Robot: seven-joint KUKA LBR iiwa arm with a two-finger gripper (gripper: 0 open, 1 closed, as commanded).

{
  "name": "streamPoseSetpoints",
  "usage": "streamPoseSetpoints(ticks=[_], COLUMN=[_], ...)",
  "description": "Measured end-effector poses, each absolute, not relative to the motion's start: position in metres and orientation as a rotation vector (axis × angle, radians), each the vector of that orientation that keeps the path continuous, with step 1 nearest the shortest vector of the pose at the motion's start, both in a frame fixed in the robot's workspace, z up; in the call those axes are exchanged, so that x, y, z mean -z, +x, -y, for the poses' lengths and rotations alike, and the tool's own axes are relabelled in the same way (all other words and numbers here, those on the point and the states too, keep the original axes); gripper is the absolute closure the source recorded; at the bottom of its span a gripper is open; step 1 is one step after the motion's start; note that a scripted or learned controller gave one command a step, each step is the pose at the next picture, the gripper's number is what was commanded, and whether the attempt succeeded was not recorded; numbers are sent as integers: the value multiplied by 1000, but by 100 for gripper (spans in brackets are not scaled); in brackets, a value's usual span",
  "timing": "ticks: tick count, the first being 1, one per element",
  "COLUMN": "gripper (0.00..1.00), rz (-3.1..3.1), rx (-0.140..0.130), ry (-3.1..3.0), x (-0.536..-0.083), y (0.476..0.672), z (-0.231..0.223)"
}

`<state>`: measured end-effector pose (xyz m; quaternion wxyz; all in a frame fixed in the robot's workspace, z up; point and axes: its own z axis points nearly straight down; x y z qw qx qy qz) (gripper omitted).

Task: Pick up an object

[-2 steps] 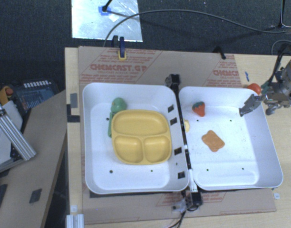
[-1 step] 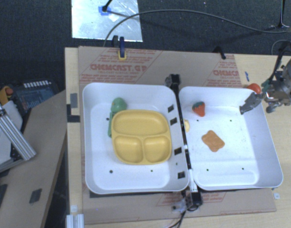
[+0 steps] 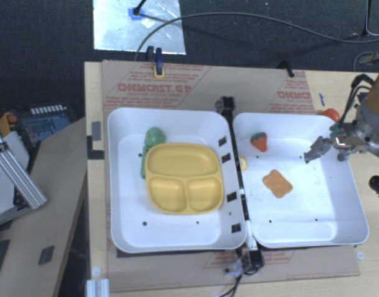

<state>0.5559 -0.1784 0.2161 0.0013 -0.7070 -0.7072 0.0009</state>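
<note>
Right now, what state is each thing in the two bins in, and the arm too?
Yellow tray: flat in the left bin, compartments up.
Green toy: partly under the tray's far edge.
Strawberry: loose in the right bin.
Toast: lying flat, untouched.
Gripper: over the right bin, holding nothing.

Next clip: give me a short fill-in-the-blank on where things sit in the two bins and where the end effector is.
1. The yellow divided tray lies in the ____ bin.
2. The strawberry and the tan cracker-like piece lie in the ____ bin.
3. A green object is partly tucked under the tray's ____ corner in this view.
4. The end effector hangs over the ____ bin, near its right side.

Missing words: left; right; upper-left; right
</note>
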Motion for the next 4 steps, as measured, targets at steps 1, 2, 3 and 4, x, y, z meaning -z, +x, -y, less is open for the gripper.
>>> streamPoseSetpoints(ticks=[1, 2, 3, 4], gripper=[0, 0, 100, 100], rz=[2219, 2220, 2225, 2229], rx=[-3, -1, 3, 4], ry=[-2218, -2220, -2224, -2222], x=[-153, -108, -121, -165], y=[556, 548, 550, 550], z=[176, 177, 178, 179])
